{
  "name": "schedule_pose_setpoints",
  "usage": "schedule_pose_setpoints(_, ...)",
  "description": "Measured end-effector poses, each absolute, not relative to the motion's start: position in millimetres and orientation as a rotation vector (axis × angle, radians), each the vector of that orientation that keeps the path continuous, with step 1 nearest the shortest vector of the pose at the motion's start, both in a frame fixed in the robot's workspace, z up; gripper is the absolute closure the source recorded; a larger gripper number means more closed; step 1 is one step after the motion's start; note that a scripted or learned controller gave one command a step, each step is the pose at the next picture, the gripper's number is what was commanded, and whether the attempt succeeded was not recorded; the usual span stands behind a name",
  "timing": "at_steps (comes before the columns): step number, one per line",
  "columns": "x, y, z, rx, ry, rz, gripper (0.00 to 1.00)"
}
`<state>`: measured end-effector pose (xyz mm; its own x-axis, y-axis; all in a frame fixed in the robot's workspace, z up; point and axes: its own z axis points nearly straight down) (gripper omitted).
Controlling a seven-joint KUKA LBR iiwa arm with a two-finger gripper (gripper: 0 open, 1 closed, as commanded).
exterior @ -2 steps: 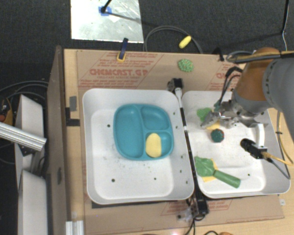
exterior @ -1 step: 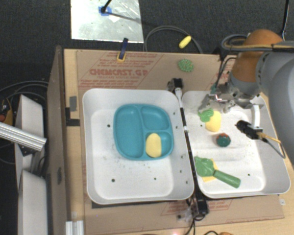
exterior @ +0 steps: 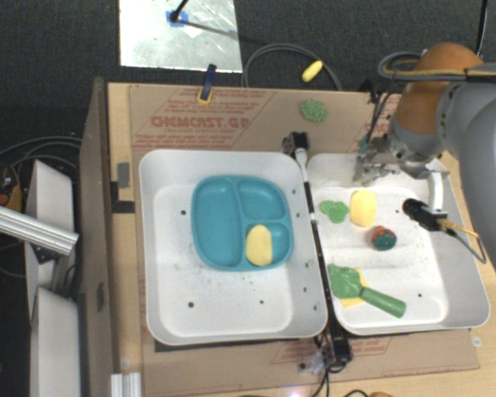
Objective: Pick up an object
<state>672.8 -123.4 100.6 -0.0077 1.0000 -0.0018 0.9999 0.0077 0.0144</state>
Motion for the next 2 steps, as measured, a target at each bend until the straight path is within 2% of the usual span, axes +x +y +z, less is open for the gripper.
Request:
schedule_pose_setpoints(1,672.4,-123.4,99.8,2.205,2.223,0.012,0.0)
schedule_pose_setpoints(2,562.6,-171.0,105.5,2.232,2.216,-0.008,0.0)
